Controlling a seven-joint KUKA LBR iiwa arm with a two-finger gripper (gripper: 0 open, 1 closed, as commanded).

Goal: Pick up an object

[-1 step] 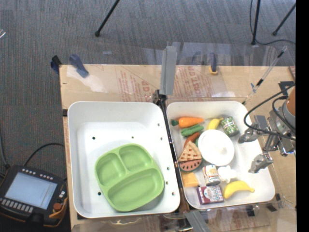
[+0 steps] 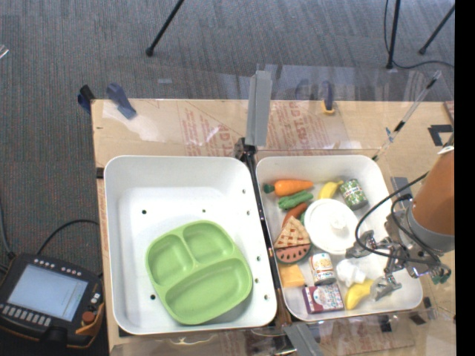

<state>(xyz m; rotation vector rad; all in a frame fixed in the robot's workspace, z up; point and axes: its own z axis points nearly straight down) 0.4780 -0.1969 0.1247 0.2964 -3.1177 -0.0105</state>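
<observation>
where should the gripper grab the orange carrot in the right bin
Grip the orange toy carrot across the middle of its body, coming straight down from above. It lies flat and roughly crosswise near the far wall of the right white bin, so its long sides are exposed. A green vegetable piece sits close along its near side, so that side looks tight.

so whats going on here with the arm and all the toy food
The arm's tool is down in the lower right corner of the right bin, beside a yellow banana and a white piece. No item shows between its fingers, so nothing is picked up yet. The left bin holds a green divided plate.
</observation>
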